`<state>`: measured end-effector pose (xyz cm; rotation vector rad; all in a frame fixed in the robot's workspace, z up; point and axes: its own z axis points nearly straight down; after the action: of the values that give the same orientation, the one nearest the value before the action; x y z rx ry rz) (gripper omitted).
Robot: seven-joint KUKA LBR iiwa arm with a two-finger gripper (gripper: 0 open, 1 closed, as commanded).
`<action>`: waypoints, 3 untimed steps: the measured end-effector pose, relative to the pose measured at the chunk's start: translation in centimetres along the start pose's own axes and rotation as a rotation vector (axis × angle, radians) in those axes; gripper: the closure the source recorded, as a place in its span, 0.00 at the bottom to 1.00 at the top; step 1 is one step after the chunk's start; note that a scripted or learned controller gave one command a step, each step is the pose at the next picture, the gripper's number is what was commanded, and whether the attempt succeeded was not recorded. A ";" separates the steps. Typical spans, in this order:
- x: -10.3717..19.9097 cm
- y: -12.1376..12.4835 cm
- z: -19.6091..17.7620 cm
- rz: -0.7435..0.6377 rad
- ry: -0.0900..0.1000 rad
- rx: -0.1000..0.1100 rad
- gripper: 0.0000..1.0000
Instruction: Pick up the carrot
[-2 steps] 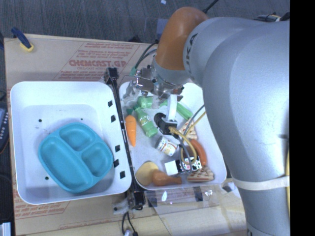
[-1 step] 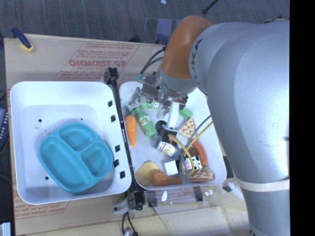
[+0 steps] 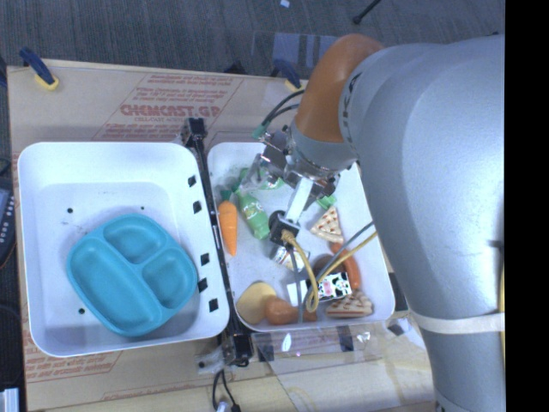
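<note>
Two bins sit below: the gripper hangs over the right bin, and whether it is clenched or released cannot be told. The carrot lies just left of it and nearer the camera, its long axis along the bin's left wall, with a green toy between them. Farther left, the left bin holds a blue plate.

Left shallow white plastic bin holding a turquoise three-compartment plastic plate; right shallow white plastic bin holding a green plastic bottle, a tan waffle-patterned wedge, a pale round disc and a black-and-white patterned block.
</note>
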<state>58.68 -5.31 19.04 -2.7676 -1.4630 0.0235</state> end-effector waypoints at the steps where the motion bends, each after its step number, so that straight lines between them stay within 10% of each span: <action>1: 1.5 -2.7 0.0 0.063 0.000 -0.001 0.00; 3: -2.1 -8.4 0.2 0.198 0.001 -0.005 0.00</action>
<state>50.53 -2.34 19.03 -2.9034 -1.1848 0.0204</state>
